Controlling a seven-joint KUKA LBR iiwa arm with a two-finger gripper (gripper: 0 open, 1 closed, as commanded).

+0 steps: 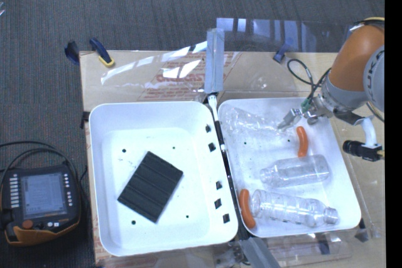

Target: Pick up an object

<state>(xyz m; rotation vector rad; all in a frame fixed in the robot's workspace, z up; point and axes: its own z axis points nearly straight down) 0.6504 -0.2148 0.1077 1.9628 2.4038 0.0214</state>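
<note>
Two white bins sit side by side. We see the gripper (290,120) near the right bin's (353,186) far edge, fingers slightly apart and empty, above a crumpled bottle (248,123). Two clear bottles (295,171) lie nearer; a black pad (151,186) rests in the left bin (100,135).

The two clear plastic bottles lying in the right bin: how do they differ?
The upper bottle looks shorter and stubbier; the lower bottle looks longer. The upper bottle lies mid-bin; the lower bottle lies along the front wall, an orange piece at its left end. Both are clear, on their sides, pointing across the right bin.
</note>
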